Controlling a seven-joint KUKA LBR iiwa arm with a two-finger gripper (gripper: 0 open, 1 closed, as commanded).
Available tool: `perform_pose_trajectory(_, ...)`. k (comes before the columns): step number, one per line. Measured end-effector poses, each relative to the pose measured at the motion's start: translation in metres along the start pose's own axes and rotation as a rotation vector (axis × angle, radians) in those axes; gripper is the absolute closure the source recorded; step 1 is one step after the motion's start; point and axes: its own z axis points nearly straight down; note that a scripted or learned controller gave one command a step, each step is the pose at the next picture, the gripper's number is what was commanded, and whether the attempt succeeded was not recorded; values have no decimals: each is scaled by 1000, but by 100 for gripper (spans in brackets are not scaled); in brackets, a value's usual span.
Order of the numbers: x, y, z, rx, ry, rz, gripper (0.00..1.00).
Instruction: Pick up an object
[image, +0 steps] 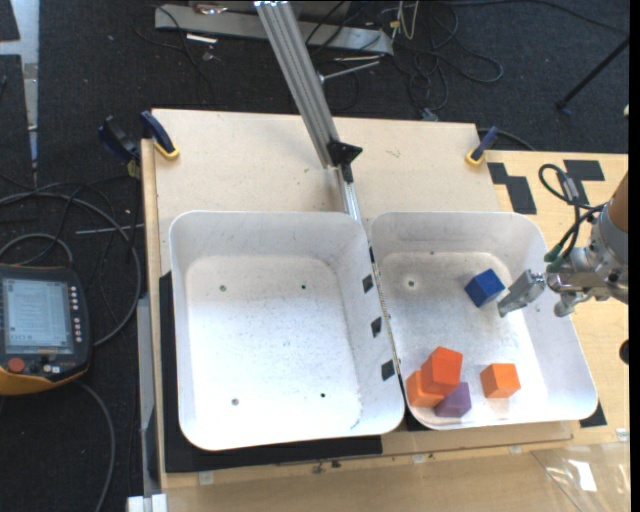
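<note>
The right bin (560, 345) holds several blocks. A blue cube (485, 287) lies near its middle. Toward the front, a stack of orange blocks (438, 374) sits beside a purple block (455, 400), and an orange cube (500, 380) lies to their right. My gripper (543, 298) hangs over the right side of this bin, just right of the blue cube and apart from it. It is open, with nothing between its fingers.
The left bin (190, 300) stands next to the right one, and their rims meet at a middle divider (378, 320). A slanted metal pole (305, 90) crosses the back of the bench. Yellow clamps (165, 150) grip the board's far corners.
</note>
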Motion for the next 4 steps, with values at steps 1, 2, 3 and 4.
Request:
perform_pose_trajectory(1, 60, 22, -34, -4, 1, -9, 0)
perform_pose_trajectory(2, -7, 66, 87, 7, -1, 4, 0)
perform_pose_trajectory(3, -40, 115, 180, 1, -2, -1, 0)
perform_pose_trajectory(4, -39, 115, 165, -2, -3, -3, 100)
